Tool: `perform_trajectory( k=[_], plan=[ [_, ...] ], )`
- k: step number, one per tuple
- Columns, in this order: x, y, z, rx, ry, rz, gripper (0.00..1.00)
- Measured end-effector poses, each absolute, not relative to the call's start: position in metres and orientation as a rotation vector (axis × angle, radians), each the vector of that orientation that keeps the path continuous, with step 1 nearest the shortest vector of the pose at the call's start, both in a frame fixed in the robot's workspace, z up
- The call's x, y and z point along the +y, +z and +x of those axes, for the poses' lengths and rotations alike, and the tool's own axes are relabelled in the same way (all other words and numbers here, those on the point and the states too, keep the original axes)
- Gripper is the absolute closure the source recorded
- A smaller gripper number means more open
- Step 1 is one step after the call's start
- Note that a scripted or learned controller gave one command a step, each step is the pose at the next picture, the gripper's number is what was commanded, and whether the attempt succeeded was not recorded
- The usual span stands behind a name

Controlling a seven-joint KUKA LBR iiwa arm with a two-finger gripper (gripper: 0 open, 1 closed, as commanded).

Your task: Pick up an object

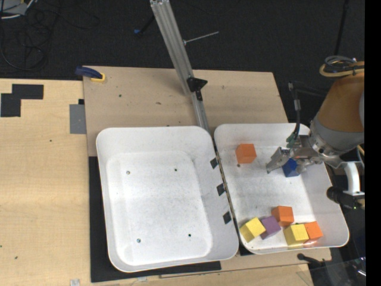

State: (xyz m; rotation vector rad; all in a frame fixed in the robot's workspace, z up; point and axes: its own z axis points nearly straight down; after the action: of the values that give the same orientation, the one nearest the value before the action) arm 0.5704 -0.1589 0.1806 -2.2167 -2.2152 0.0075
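Reaching in from the right, the arm (339, 109) leans low over the right bin (262, 137), wrist tipped down toward its upper middle. The gripper (284, 159) sits right at a blue block (290, 169); whether the fingers are closed on it, I cannot tell. An orange cube (245, 153) lies just to the left, apart.
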Motion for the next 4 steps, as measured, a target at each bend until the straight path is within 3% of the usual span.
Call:
perform_trajectory(
  k=[2, 3, 4],
  plan=[
    [-0.158, 0.091, 0.561, -2.218, 0.001, -2.223, 0.00],
    [-0.159, 0.102, 0.560, -2.210, 0.000, -2.229, 1.00],
    [-0.162, 0.144, 0.559, -2.213, -0.001, -2.231, 1.00]
  ],
)
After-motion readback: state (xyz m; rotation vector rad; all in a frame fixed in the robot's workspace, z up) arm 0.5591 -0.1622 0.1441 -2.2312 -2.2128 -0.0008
